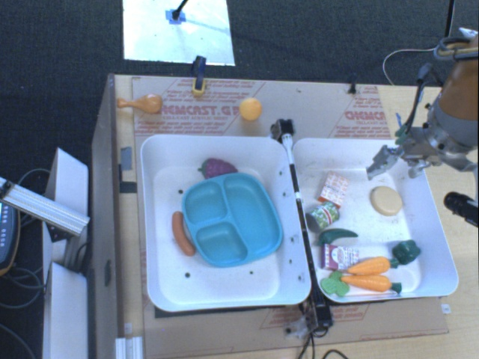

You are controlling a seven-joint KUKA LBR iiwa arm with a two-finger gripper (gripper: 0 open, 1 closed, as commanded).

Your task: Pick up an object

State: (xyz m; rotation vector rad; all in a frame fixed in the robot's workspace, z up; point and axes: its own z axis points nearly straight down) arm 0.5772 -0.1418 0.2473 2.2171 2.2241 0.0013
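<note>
Gripper (395, 163): over the right bin (441, 234), far side; two fingers, one at the view's left (378, 163) and one at the right (414, 167), jaws apart, nothing between them

Nearest item: cookie (387, 200), round, pale, flat on the bin floor, just below the jaws toward the near rim and about midway between the fingers; no long axis, so by my reckoning any jaw angle serves and a short drop forward reaches it

Further out, view-left of jaws: carton (334, 188), can (324, 215), pepper (337, 235)

Furthest, near rim: carrots (367, 274), long axes across the bin

Left bin, well apart: tray (230, 219)
</note>
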